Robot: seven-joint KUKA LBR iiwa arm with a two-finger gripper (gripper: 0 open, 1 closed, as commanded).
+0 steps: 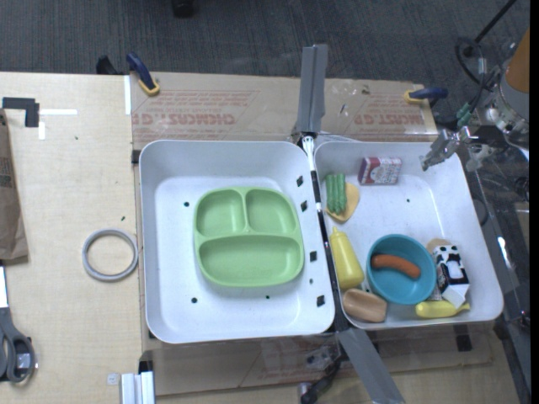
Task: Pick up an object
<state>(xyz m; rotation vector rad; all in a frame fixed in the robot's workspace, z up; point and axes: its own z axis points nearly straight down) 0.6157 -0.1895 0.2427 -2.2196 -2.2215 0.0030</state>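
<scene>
Nearest me, along the right bin's [472, 194] front wall, a bread roll [365, 306], banana [435, 309] and blue bowl [401, 269] holding a sausage [396, 264] sit crowded, touching; a poor first pick, I'd judge; the small carton [380, 171] at the back stands apart with room around it; the gripper [440, 153] hovers over the far right rim, fingers apparently apart, holding nothing

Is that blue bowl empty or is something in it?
Not empty: the blue bowl in the right bin holds an orange sausage.
</scene>
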